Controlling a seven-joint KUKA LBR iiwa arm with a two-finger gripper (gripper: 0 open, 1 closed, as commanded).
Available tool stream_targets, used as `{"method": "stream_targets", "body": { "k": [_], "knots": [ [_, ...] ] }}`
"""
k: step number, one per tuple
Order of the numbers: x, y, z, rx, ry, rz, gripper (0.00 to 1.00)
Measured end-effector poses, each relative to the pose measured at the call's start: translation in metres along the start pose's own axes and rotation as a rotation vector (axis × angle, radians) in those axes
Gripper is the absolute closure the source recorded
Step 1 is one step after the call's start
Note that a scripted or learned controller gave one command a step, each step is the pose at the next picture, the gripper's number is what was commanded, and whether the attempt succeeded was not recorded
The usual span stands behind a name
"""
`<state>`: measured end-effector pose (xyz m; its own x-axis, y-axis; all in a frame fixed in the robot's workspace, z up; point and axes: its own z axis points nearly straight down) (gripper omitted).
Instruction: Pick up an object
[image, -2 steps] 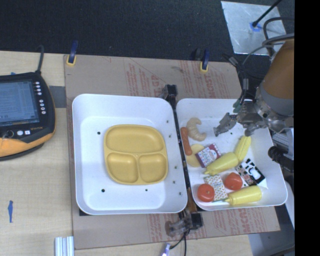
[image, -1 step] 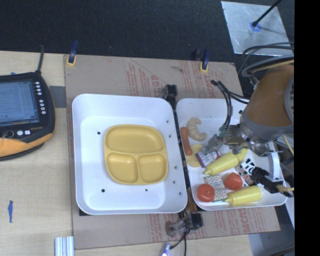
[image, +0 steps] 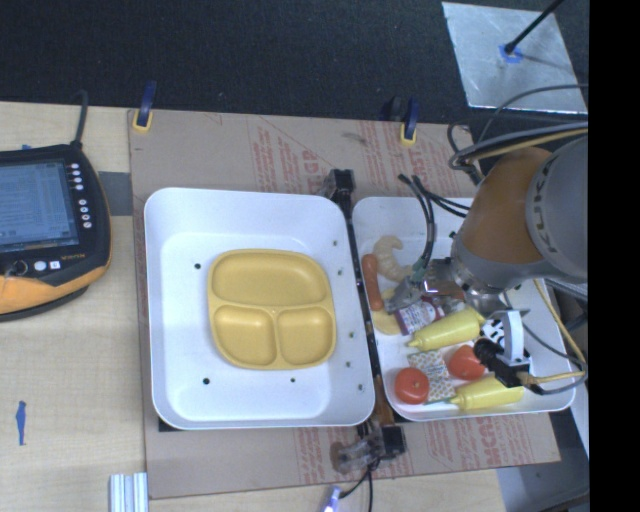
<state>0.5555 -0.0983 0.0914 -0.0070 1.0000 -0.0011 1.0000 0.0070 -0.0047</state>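
At the far left a teach pendant (image: 45, 225) with an orange case rests on the bench, well apart from the work. Next comes the left bin (image: 170, 300), which bears a yellow divided plate (image: 272, 305) in its middle. Past the shared wall, the right bin (image: 385, 215) holds the candidates — a sausage (image: 371, 280) lying along its left wall, a pale curled piece (image: 392, 250) just beside it, a red tomato (image: 411, 384) near the front, a second red piece (image: 465, 362) beside that, and two yellow squeeze bottles (image: 447, 328) lying on their sides. The arm (image: 520, 215) hangs over this bin from the right, and the gripper (image: 425, 290) sits low among the clutter near a small dark-red packet (image: 412, 318); whether it is clenched or released I cannot tell, and nothing can be seen held. These look like light toy foods, probably smooth plastic and liable to slip. The upper bottle seems the best take, across its body's narrow width; the round tomato may roll away.
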Motion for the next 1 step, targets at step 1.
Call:
{"method": "stream_targets", "body": {
  "k": [1],
  "knots": [
    [-0.0011,0.0,-0.0103,0.002,-0.001,-0.004,1.0]
  ]
}}
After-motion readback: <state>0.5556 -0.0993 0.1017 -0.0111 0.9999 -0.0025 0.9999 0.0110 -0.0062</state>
